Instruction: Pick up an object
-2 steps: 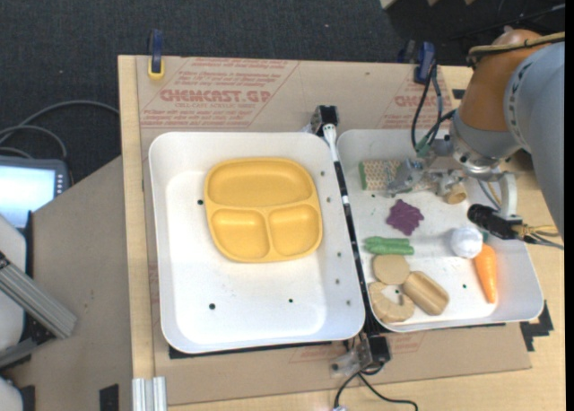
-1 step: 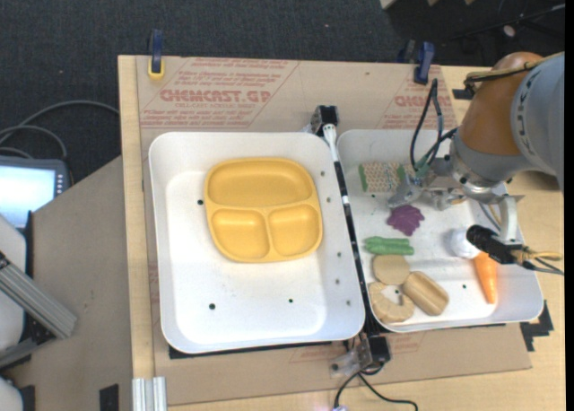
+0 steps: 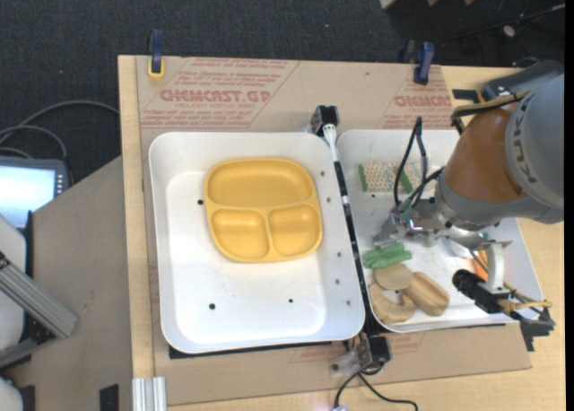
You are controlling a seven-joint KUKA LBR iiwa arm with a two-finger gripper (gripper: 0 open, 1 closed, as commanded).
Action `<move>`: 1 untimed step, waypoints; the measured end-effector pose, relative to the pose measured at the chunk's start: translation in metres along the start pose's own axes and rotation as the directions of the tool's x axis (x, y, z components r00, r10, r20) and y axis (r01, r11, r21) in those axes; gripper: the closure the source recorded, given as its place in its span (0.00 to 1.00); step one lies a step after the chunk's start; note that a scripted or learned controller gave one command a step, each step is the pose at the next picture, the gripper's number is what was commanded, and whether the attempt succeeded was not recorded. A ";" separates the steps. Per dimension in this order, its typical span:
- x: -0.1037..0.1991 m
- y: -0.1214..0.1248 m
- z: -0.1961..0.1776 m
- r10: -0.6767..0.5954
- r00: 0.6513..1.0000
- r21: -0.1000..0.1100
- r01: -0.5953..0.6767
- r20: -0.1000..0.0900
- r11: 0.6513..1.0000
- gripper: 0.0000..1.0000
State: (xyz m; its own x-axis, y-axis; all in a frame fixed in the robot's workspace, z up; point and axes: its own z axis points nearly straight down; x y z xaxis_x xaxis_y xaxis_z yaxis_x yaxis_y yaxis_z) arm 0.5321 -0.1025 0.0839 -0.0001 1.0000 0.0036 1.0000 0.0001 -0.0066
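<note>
My gripper (image 3: 405, 226) reaches down into the right bin (image 3: 359, 144), close to its left side, with the grey arm and its orange band (image 3: 480, 162) above it. Just below the gripper lies a flat green piece (image 3: 387, 257). I cannot tell whether the gripper touches it. Nearer the bin's front edge sit a round tan piece (image 3: 392, 277), a tan loaf-shaped block (image 3: 427, 293) and a pale disc (image 3: 391, 309). A green and white speckled item (image 3: 380, 176) lies at the back of the bin. A small orange piece (image 3: 482, 263) shows under the arm.
The left bin (image 3: 179, 248) holds a yellow divided plate (image 3: 264, 208) in its back half. Blue clamps (image 3: 156, 50) (image 3: 422, 61) hold the cardboard sheet at the back. The bins' shared rim (image 3: 341, 212) runs just left of the gripper.
</note>
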 end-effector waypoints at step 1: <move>0.002 0.044 -0.001 -0.001 1.000 -0.012 0.001 0.005 1.000 0.00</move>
State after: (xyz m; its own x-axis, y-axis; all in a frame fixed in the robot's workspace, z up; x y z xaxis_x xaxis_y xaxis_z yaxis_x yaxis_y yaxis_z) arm 0.5762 -0.1005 0.0848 -0.0015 1.0000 -0.0015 1.0000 0.0015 0.0053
